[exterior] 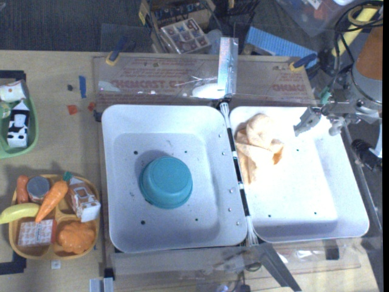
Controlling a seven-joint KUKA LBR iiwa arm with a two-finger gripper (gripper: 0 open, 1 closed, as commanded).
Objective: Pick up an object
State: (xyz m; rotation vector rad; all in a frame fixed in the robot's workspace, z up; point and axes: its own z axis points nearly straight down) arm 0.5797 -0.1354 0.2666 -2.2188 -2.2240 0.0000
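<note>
A teal bowl [166, 181] lies upside down in the middle of the left bin [121, 126]. A crumpled cream and orange cloth [258, 142] rests in the right bin [316, 205], against its left wall near the back. My gripper [319, 125] hangs over the back right corner of the right bin, to the right of the cloth and apart from it. It is open, with nothing between its fingers [303, 122].
Left of the bins, a yellow tray [12, 236] holds toy food and a green bowl [30, 140] holds small cartons. Cardboard [158, 78] and a metal upright [228, 66] stand behind the bins. Cables and the arm crowd the right edge.
</note>
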